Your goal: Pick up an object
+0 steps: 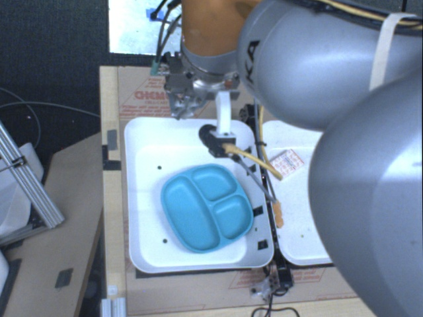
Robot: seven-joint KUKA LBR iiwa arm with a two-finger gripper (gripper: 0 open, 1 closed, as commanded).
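Reaching in from the right, the grey arm [317, 65] was seen across the upper half of the view, its orange band [211, 12] placed above the wrist. The gripper [182, 103] was held over the far rim of the left bin [149, 177], near that bin's far left corner, above the brown board [142, 98] on which both bins were set. Whether the claw was wide or narrow could not be told, since its tip was blurred and partly hidden by the wrist; nothing was seen held in it.

A blue divided plate [207, 207] was laid flat on the floor of the left bin, toward its near right part, well apart from the gripper. Three compartments were made out in it: one long one on the left and two smaller ones on the right.

In the right bin [304, 236], much of which was covered by the arm, a small white packet [286, 161] with red print was laid near the wall shared with the left bin.
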